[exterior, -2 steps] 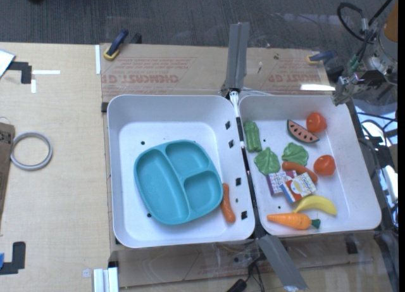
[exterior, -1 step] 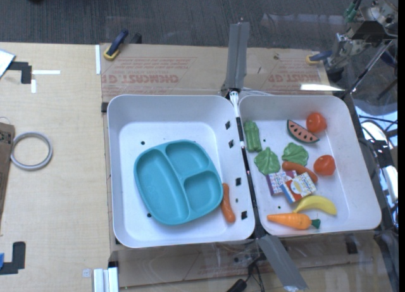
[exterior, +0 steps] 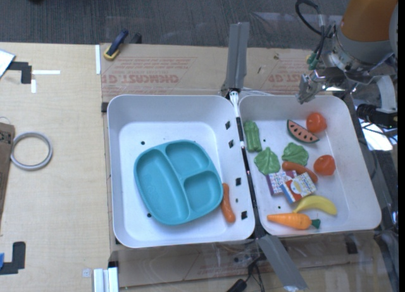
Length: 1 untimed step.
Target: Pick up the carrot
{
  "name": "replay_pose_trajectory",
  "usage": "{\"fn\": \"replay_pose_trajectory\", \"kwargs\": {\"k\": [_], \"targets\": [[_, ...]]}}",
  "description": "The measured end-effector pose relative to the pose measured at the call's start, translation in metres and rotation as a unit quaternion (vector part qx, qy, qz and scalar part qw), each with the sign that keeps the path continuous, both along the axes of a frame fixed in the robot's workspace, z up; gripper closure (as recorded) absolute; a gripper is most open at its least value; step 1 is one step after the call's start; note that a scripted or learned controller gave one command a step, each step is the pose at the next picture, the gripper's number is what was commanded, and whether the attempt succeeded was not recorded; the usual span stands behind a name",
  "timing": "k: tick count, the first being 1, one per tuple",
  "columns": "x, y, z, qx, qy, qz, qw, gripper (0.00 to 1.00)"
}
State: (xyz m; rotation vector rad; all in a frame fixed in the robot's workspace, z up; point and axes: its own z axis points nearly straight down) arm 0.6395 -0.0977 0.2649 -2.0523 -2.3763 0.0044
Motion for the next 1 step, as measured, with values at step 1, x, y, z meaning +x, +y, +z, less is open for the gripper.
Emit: {"fn": "replay_pose_trajectory", "kwargs": {"k": [1], "targets": [[-0.0092, 0.0377, -0.0742, 0.0001, 0.000, 0.026, 0.9996, 1.00]]}}
